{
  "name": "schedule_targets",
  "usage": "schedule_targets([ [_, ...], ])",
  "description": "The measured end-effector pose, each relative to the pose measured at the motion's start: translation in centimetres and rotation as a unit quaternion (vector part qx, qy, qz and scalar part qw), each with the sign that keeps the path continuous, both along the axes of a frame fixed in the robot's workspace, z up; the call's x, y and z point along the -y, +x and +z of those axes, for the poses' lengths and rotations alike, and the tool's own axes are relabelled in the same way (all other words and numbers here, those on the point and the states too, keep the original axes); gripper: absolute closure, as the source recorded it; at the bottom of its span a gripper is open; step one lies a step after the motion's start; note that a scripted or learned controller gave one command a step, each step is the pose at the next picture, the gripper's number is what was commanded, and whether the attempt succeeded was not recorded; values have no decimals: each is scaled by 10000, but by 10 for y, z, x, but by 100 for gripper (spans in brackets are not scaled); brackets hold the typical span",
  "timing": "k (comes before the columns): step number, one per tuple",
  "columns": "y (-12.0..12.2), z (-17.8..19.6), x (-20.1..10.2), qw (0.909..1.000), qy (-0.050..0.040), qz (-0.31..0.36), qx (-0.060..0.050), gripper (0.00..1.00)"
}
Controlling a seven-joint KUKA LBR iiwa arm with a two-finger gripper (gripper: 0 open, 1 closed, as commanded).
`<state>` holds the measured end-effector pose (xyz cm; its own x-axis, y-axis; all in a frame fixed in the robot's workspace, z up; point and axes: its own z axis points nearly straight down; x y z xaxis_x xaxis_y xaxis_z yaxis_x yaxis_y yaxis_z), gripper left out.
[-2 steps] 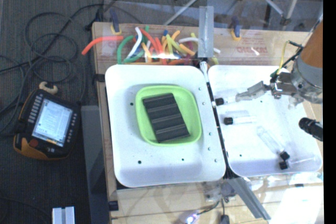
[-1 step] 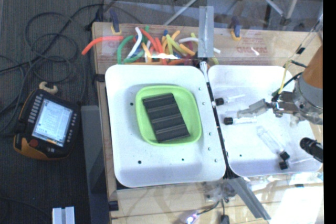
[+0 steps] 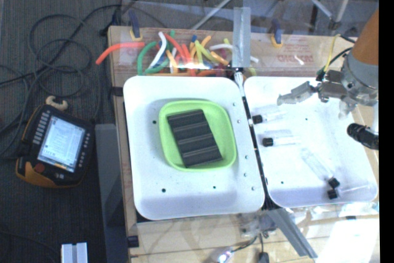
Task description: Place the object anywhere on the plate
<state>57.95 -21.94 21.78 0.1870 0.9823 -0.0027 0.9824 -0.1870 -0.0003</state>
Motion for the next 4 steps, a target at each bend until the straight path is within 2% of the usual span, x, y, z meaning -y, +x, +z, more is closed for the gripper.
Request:
schedule_targets([
  [1,-45,13,-24,9994,11,-360,-1,0],
  [2,-96,0,-30,9976,3,-693,-9,0],
  [3,-25,21,-21,9980,4,-633,3,0],
  [4,-71,3,-16,9965,-2,-832,-9,0],
])
